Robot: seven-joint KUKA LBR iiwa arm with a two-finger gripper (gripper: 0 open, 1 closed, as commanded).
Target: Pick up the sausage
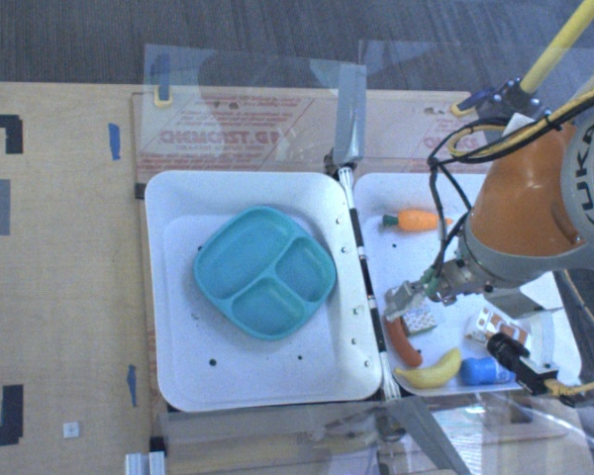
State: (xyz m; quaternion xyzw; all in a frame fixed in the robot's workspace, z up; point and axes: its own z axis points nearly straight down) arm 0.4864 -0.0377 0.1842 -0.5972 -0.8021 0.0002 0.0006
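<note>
Closest to the lens, along the near wall of the right bin (401,255): a curved yellow banana (431,372), with a blue object (482,369) just beside its right end. Just behind the banana's left end, hard by the wall shared with the left bin: the sausage (401,341), reddish-brown, lying flat and slanted on the white floor. Just beyond the sausage's far end, and close against it from this angle: the grey pincer (408,302), reaching in from the right. Impossible to judge whether it touches the sausage, how wide it stands, or whether it grips anything. Tucked against the pincer's right side: a small patterned packet (423,318). Farther right: a striped packet (493,325). Behind these, looming over the bin's right half: the arm's orange band (520,206). Farther back, alone near the far wall: an orange carrot (416,221), green tip pointing left, well apart from the pincer. In the left bin (178,364): a teal divided plate (265,270) with three compartments, set at an angle near the centre. Around both bins: pale wooden worktop (59,265).
</note>
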